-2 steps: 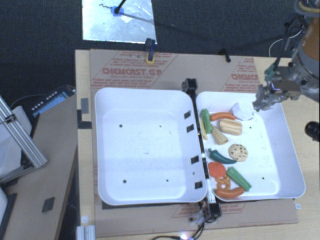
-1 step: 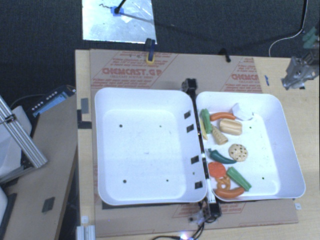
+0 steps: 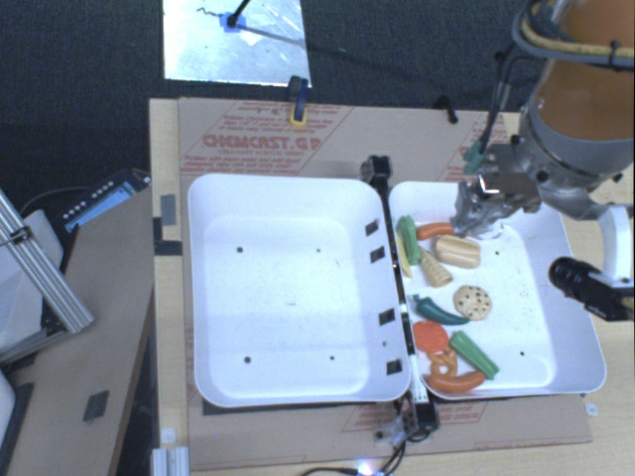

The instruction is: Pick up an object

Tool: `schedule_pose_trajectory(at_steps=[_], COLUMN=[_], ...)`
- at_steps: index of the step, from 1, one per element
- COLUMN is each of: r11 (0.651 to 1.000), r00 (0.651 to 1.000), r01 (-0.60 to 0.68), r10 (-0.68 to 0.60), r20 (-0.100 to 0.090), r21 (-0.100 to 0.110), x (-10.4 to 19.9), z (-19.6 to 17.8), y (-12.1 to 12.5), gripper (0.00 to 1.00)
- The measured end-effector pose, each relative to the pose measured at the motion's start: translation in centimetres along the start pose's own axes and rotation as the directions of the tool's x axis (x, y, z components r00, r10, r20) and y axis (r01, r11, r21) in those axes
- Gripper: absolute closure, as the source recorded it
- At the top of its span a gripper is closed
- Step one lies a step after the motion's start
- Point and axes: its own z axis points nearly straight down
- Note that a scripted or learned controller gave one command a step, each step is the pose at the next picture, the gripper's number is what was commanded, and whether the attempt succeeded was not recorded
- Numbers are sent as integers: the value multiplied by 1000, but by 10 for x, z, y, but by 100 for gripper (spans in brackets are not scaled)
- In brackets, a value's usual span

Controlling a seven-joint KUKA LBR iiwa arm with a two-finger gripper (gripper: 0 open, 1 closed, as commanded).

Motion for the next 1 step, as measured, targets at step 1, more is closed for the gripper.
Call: schedule_pose_trajectory(at_steps=[1], r11=[1000], r00=[1000], r01=[-1], r10=[1], r20=[-1], r21=[-12], x=[51], z=[-22], y=[1], gripper=[100])
